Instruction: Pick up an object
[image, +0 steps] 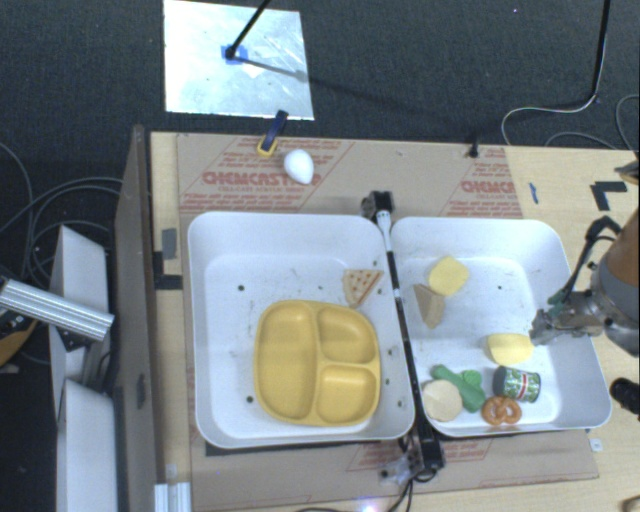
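The arm's gripper (545, 325) hovers at the right bin's (480, 232) right wall, beside a yellow block (511, 348) near the front right corner, likely lining up a pick, its grip unreadable from this angle and nothing visibly held.

Floor: dark grey carpet (450, 50) around the bench, darker toward the top.
Floor sheet: a shiny silver rectangular sheet (238, 60) lies on the carpet at top, catching bright glare.
Cables: thin white cable (555, 108) loops at upper right; dark cables (40, 200) coil at left.
Bench top: brown printed cardboard sheet (440, 170) with red lettering.
Left side: white boxy metal frame (85, 290) beside a silver aluminium bar (55, 308).
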